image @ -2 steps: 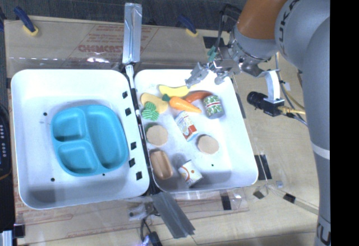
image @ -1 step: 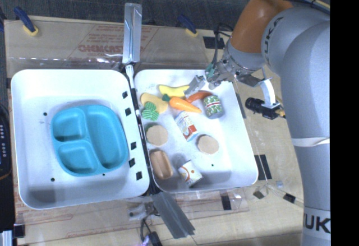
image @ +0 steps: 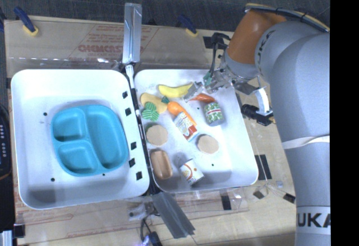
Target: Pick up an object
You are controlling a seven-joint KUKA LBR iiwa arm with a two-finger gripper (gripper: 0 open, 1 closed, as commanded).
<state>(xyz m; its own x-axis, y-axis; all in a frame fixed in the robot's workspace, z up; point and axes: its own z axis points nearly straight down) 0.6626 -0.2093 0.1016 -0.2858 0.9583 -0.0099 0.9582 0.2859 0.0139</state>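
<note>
Bench is a brown board on dark carpet-like floor, blue clamps (image: 27,21) at the back edge, two white bins side by side. Left bin (image: 33,183) has a blue divided tray (image: 88,138). Right bin (image: 238,152) holds the clutter: yellow banana (image: 175,91) at the back, green ridged piece (image: 150,111) near the divider, orange carrot (image: 175,108), a labelled bottle (image: 185,124) lying diagonal mid-bin, green-and-red can (image: 213,113) to its right, two tan round discs (image: 157,135) (image: 207,144), a brown bread-like loaf (image: 161,164) at the front left, a small red-and-white can (image: 191,172) on its side at the front. Gripper (image: 208,83) is down at the back right of the right bin, just beside the banana's tip and above the green-and-red can. Cannot tell the claw's opening or whether it has anything, too cluttered there.
</note>
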